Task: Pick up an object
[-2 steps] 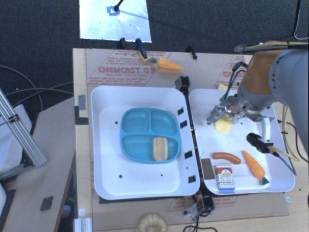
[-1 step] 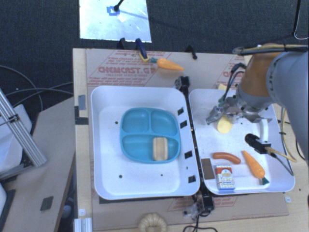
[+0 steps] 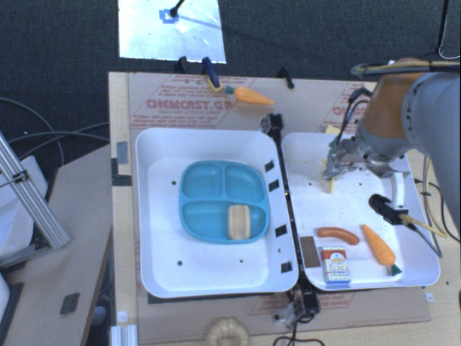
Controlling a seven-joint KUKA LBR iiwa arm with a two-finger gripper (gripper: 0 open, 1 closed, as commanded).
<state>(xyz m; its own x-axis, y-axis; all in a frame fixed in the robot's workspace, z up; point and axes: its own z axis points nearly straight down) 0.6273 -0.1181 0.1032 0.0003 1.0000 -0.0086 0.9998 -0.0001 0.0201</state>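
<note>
On the bench [image 3: 180, 105], left bin [image 3: 155, 218] holds blue plate [image 3: 209, 187], right bin [image 3: 311, 200] sausage [image 3: 338, 234], carrot [image 3: 379, 246].

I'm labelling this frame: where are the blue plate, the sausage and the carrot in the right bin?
blue plate [image 3: 204, 181], camera view, bare upper left compartment.
sausage [image 3: 338, 234], camera view, its middle.
carrot [image 3: 378, 245], camera view, orange body.

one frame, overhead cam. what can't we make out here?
All in the camera view:
- Pale yellow piece: small, its top covered by the gripper; what it is, and whether they touch, is unclear.
- Red and white box: print too small to read.
- Right bin: far right corner hidden by the arm.
- Tan round thing: cut off by the bottom edge.
</note>
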